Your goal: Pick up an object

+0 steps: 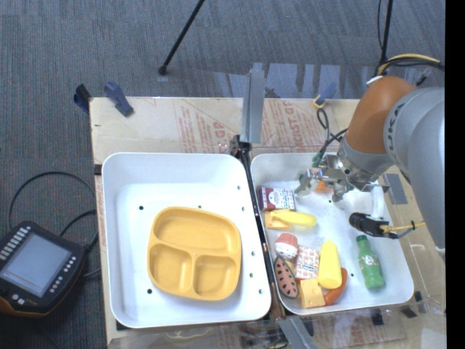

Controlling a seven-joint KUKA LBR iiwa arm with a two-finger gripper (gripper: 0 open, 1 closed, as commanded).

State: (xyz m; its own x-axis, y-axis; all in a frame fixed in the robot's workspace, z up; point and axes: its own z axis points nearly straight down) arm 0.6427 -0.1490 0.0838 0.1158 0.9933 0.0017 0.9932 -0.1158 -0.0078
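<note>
The toys to pick from lie in the right bin [403,286], lower right of the frame, crowded along its left and lower sides: a banana [294,217], a small carton [277,198], a corn cob [330,264], a melon slice [285,278], a cheese wedge [312,294], with a green bottle [369,262] standing apart toward the right wall. The hand [325,178] hangs over the upper middle of that bin, above bare floor and just right of the carton; it pinches nothing that I can see, and whether its fingers are spread or pressed together I cannot tell. To do this well, I judge the bottle or the banana the best target, since each has free space beside it; the hand should come down straddling the narrow width, clear of the bin wall. Count: two bins, one bottle, one banana, one cob, one carton, one yellow tray [195,251] in the left bin [116,267], one arm [407,137], all on the desk [174,122]
</note>
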